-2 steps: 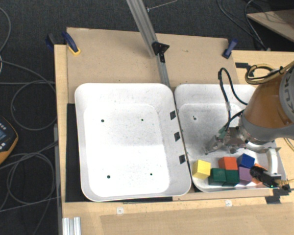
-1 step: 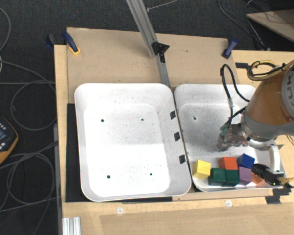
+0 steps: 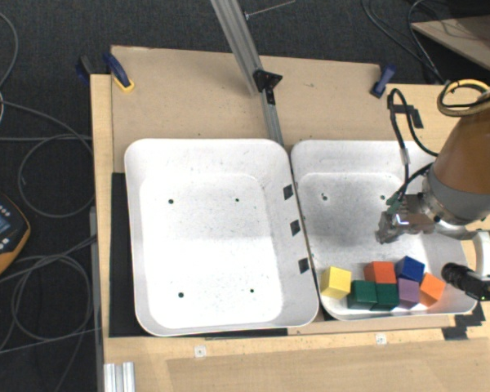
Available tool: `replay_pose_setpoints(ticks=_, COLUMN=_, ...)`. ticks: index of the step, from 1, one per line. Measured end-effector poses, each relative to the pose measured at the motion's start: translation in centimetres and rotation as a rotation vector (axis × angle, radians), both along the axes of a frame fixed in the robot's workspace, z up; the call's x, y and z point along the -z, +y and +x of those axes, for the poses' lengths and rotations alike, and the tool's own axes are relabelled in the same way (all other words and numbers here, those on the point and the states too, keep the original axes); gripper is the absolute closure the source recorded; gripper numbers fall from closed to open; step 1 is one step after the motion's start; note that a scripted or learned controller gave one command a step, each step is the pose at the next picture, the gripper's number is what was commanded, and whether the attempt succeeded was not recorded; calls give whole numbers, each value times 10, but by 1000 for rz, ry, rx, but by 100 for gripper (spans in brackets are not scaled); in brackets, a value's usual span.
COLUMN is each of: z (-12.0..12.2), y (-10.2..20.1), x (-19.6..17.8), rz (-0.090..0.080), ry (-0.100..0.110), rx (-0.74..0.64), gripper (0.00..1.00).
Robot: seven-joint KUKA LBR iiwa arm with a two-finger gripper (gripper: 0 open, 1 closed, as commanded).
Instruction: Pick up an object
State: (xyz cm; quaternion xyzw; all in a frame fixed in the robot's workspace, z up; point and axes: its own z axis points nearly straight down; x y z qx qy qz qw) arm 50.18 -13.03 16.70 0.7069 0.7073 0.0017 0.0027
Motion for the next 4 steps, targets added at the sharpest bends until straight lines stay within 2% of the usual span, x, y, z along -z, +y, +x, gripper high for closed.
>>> replay_pose_setpoints(ticks=2, z=13, y=-4, x=-110, rz=-1, ry=-2, rx=-2, gripper=100)
replay_pose_setpoints(ticks=3, z=19, y=52, x=-97, rz=4, ry=8, rx=-6, gripper=100)
replay_pose_setpoints(ticks=4, z=20, y=104, x=-91, rz=4, ry=8, rx=-6, gripper=100)
